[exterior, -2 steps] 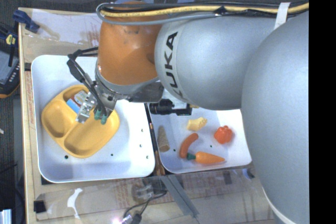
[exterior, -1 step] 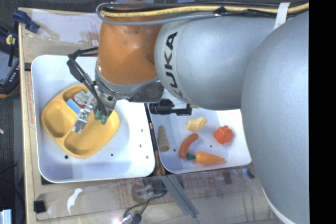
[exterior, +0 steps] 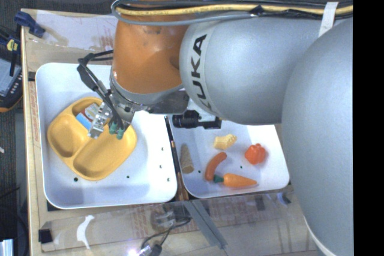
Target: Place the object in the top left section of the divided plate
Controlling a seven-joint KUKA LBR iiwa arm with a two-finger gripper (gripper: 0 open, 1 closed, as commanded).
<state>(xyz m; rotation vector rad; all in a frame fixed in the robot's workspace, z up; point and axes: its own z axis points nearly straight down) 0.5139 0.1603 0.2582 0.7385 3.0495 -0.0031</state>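
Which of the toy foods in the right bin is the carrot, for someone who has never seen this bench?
Start at the right bin, the white one under the big grey arm. Along its near edge lies the carrot, just below the sausage. It is orange, long and pointed with a small green stub at its left end, unlike the round orange pepper farther up.

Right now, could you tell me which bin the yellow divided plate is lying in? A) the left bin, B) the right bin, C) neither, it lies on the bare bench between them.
A: the yellow divided plate lies inside the left bin, with the gripper right over it, while the right bin holds the carrot and other toy foods.
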